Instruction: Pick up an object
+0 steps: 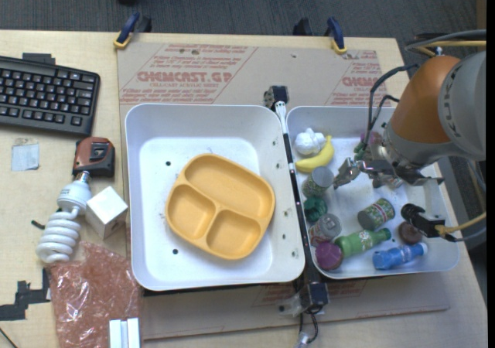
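1. The claw (349, 172) hangs over the right bin (445, 261), its fingers spread apart with nothing between them.
2. Just left of its tips sit a small grey cup (322, 177) and a banana (317, 156), with a white lump (309, 139) touching the banana's upper end.
3. Below the claw lie a green can (376, 213), a green bottle (361, 242), a blue bottle (399, 255) and a magenta lid (328, 254).
4. The left bin (147, 184) holds a yellow divided tray (220, 206).
5. On the bench left of the bins are a keyboard (46, 93), a tape measure (94, 156), a spiral bulb (62, 219) and a white cube (107, 210).
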You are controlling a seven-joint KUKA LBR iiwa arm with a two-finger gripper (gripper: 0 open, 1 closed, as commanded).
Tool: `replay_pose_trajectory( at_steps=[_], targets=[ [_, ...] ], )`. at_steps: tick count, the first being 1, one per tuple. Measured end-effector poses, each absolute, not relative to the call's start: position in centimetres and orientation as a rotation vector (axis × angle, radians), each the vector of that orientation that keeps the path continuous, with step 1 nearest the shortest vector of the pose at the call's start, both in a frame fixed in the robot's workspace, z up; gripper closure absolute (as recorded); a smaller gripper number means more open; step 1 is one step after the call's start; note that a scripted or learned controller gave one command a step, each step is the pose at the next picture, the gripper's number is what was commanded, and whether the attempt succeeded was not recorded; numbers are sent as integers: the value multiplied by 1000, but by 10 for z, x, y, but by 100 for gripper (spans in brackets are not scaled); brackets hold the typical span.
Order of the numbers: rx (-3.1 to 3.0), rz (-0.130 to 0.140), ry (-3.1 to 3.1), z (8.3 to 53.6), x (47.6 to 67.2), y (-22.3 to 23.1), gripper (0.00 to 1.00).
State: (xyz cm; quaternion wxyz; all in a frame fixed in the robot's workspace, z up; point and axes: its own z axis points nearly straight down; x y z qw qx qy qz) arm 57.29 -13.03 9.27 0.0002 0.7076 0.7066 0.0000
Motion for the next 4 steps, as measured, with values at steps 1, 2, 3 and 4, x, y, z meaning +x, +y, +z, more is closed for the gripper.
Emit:
replay_pose_trajectory(
  at_steps=[1,2,3,4],
  targets=[
    [2222,1,2216,103,574,-131,100],
    [2222,1,2219,192,495,-152,100],
    [2219,1,2221,179,520,-119,100],
    [2221,1,2219,222,511,-137,100]
  ],
)
